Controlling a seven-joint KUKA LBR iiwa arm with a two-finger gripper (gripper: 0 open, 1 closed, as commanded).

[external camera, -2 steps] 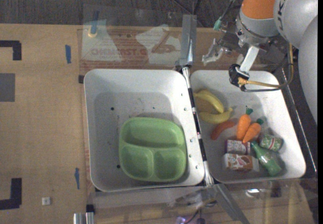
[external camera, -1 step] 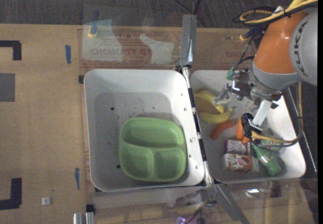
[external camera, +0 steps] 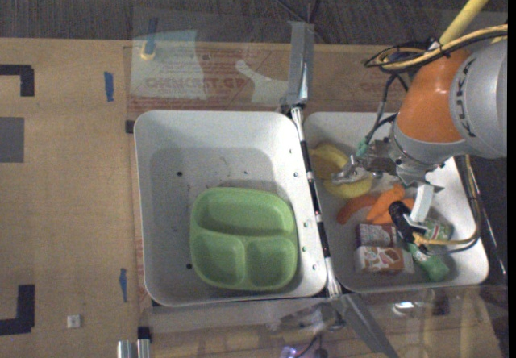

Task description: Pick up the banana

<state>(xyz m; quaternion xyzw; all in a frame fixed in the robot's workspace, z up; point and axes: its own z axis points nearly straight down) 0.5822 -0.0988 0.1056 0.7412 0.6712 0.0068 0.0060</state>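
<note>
**Claw down at the banana in the right bin**

The grey arm (external camera: 476, 106) with its orange band reaches in from the right over the right bin (external camera: 476, 268). Its claw (external camera: 355, 173) sits low at the yellow banana (external camera: 329, 160), which lies near that bin's left wall. Just beside it lies an orange carrot-like piece (external camera: 367, 207), with small cartons (external camera: 379, 258) closer to the near rim. The left bin (external camera: 161, 147) holds a green divided plate (external camera: 243, 239). Both bins rest on the bench (external camera: 64, 211).

right bin (external camera: 476, 268) crowded: banana (external camera: 329, 160) hemmed by tool (external camera: 355, 172), carrot (external camera: 363, 207), cartons (external camera: 379, 247) near. left bin (external camera: 161, 139) open around green divided plate (external camera: 242, 237).
</note>
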